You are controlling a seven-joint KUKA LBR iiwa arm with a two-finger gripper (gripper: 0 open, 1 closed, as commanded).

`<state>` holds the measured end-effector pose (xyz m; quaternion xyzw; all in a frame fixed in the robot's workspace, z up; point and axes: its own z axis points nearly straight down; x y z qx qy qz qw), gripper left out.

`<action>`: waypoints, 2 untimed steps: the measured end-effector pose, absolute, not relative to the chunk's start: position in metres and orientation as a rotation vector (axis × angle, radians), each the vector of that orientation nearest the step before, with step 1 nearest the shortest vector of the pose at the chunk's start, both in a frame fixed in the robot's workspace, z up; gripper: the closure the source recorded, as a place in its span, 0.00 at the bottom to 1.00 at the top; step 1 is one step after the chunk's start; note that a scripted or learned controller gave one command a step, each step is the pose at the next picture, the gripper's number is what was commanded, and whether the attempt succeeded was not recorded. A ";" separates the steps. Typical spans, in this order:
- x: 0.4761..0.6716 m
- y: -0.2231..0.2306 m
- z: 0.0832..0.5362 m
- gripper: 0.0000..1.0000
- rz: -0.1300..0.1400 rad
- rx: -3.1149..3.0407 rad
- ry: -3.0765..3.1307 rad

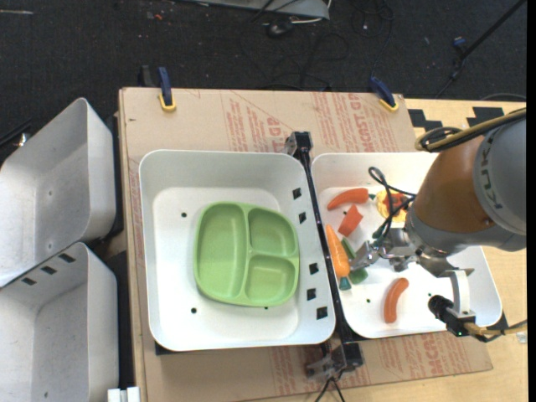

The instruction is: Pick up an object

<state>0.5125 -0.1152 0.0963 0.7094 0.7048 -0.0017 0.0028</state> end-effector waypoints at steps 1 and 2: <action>0.514 -0.118 0.095 0.00 0.001 2.222 2.212; 0.514 -0.116 0.105 1.00 0.005 2.222 2.214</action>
